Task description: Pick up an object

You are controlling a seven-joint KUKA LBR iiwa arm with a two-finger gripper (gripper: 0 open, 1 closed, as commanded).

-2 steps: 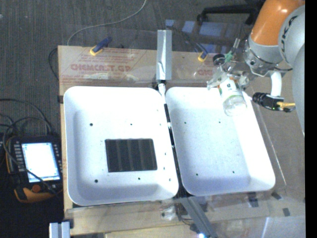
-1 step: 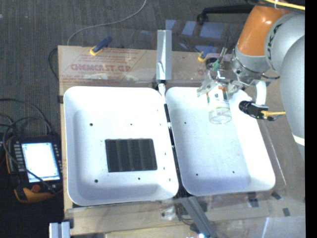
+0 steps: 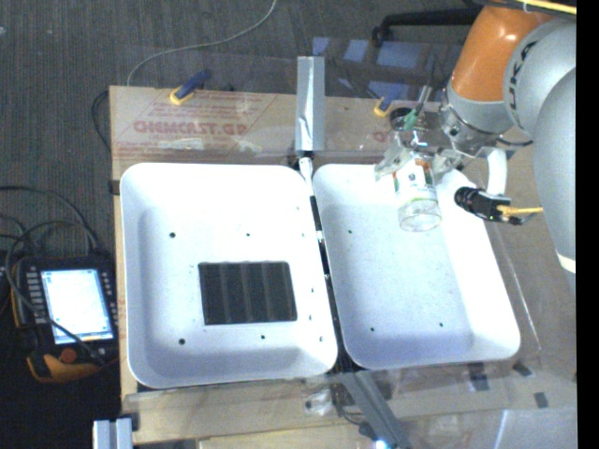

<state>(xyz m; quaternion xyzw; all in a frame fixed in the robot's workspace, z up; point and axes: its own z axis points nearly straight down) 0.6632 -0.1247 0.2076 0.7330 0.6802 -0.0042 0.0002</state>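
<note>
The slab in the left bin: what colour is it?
Dark grey, ribbed slab, seen in the camera view.

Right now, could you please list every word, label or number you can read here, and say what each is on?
"KUKA": on the arm, partly cut off, grey on its shell.
Red print on the board behind the bins: upside down, too blurred to read.
Pendant screen: too bright to read.
Jar label: too small.
</note>
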